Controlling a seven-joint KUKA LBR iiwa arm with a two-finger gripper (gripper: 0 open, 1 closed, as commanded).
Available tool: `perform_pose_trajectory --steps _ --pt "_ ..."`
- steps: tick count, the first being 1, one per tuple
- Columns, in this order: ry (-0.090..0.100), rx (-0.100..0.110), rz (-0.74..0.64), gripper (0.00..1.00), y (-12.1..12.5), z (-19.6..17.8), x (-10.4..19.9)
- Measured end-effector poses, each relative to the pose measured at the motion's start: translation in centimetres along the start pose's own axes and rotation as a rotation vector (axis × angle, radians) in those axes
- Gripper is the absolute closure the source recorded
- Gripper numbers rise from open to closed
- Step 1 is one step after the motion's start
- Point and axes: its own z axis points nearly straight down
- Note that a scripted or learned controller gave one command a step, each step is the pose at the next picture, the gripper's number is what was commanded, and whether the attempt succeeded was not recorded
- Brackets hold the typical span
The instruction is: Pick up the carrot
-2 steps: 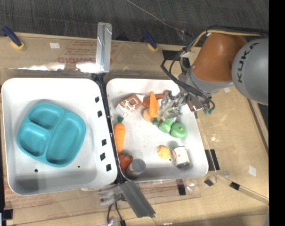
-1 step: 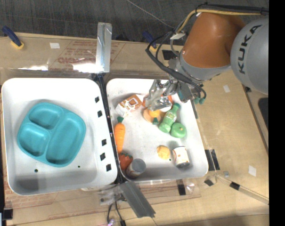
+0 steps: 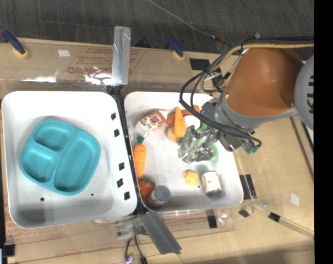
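Below, tapered orange carrot (image 3: 139, 157), smooth white bin (image 3: 172, 205), metal gripper (image 3: 195, 145).

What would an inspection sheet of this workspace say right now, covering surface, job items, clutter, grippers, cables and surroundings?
Surface: right bin beside left bin on the bench.
Job's things: carrot lies at the right bin's left wall, apart from the gripper.
Clutter: teal divided plate in left bin; second orange piece, small box, yellow piece, can in right bin.
Grippers: gripper low over right bin's middle.
Cables: black cables loop above the wrist.
Surroundings: dark floor.
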Motion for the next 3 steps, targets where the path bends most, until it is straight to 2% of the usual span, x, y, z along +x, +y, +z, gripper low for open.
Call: perform_pose_trajectory --steps 1,2,3 --pt "-0.002 0.001 -0.312 1.00 -8.7 -0.7 -2.8" --pt "-0.002 0.001 -0.624 1.00 -10.2 -2.9 -1.4" --pt "0.000 0.000 -1.014 1.00 -7.2 -7.8 7.1"
